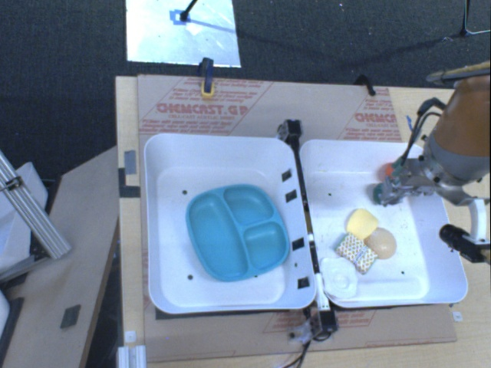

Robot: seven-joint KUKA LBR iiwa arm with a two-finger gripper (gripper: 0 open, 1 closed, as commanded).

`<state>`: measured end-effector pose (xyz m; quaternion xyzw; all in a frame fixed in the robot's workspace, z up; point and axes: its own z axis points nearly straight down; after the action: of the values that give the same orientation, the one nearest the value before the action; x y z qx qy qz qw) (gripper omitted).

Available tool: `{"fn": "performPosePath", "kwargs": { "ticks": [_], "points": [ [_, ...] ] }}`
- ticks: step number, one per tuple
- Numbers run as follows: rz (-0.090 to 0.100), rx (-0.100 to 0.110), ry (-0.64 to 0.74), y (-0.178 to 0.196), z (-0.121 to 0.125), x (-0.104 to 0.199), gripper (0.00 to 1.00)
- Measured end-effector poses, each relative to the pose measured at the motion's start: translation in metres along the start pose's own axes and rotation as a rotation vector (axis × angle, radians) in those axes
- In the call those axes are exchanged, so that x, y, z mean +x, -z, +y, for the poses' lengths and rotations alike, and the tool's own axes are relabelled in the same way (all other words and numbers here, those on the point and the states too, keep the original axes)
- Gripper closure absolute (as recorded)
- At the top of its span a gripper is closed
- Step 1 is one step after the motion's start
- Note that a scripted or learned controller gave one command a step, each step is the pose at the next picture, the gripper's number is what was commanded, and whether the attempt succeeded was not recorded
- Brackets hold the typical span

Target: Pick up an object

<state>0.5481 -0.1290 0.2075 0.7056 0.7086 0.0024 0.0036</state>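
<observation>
Pincer and wrist are seen low over the right bin, near that bin's far part and toward its right side, at the end of the grey arm that is reached in from the right. Whether the pincer is spread or pressed together cannot be told, since its tip is shown as a dark, blurred mass with a greenish and a reddish spot. Nothing can be made out as pinched in it.

A small cluster of things is found nearer in the same bin, apart from the pincer. A yellow lump is placed closest to the pincer. Just beside it, a round tan piece is seen, and a small checkered packet is set against both. A pale, roundish white thing is laid near the bin's near left corner, hard to tell from the bin floor.

The left bin is occupied by a teal divided plate, laid flat near its middle and turned slightly askew. Both bins are borne side by side on a board printed with red lettering.
</observation>
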Motion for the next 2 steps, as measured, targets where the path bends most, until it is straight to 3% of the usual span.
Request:
{"fn": "performPosePath", "kwargs": {
  "ticks": [1, 2],
  "points": [
    [0.001, 0.006, -0.001, -0.004, 0.001, 0.0, 1.0],
    [0.004, 0.008, 0.005, -0.005, -0.013, 0.055, 1.0]
  ]
}}
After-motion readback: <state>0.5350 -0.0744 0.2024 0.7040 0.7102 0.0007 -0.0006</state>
